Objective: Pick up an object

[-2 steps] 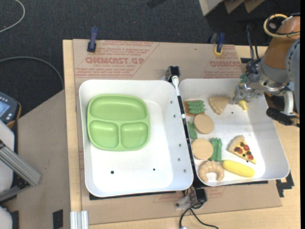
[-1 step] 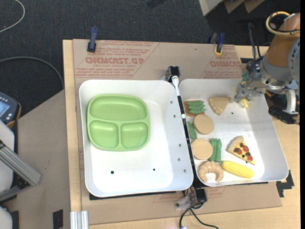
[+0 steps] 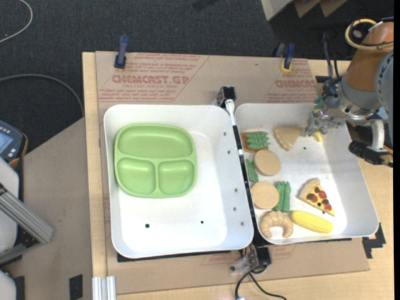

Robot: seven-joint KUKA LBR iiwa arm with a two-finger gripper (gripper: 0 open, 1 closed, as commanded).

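The right bin (image 3: 350, 186) holds several toy foods. Among them are a tan wedge (image 3: 286, 137), a green and orange piece (image 3: 255, 141), two round tan cookies (image 3: 267, 163) (image 3: 265, 195), green beans (image 3: 284, 196), a pizza slice (image 3: 315, 197), a corn cob (image 3: 311, 221) and a croissant (image 3: 277, 224). My gripper (image 3: 317, 126) hangs low over the bin's far right corner, just right of the tan wedge. A small yellow bit (image 3: 319, 136) shows right under its tip, and I cannot make out whether it is gripped.
The left bin (image 3: 187, 230) carries a green divided plate (image 3: 154, 161). A black divider bar (image 3: 237, 149) runs between the bins. Blue clamps (image 3: 120, 50) (image 3: 288, 57) pin the cardboard sheet at the back. The arm's grey wrist and orange band (image 3: 365, 74) crowd the right bin's far right side.
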